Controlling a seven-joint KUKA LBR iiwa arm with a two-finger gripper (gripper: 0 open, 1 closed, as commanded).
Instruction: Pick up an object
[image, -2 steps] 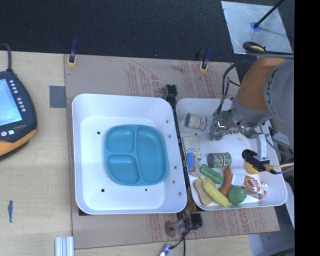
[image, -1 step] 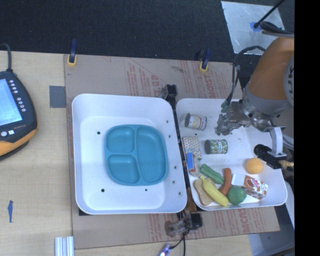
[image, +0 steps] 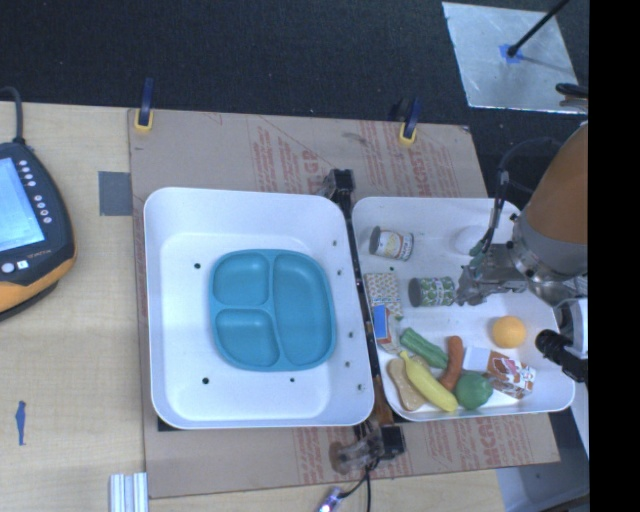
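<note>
Camera view, looking down on two white bins. The likeliest target, a small green-patterned can (image: 432, 291) lying on its side, sits near the centre of the right bin (image: 440, 215). Just at its three o'clock is the gripper (image: 480, 282); whether its claw is open or closed cannot be told, and nothing is visibly held.

Risks, as judgements: a can on its side may roll away when touched. Close neighbours could be caught instead: a second tin (image: 392, 243) at eleven o'clock of the can, a patterned packet (image: 381, 290) at nine o'clock, and at six o'clock a cucumber (image: 424, 348), banana (image: 429, 382) and sausage (image: 453, 361) bunched together. An orange (image: 509, 331) lies at four o'clock.

The grey arm (image: 545, 255), orange-banded, enters from three o'clock, its wrist low over the right bin. The left bin (image: 165, 300) holds a blue divided plate (image: 272, 308).
</note>
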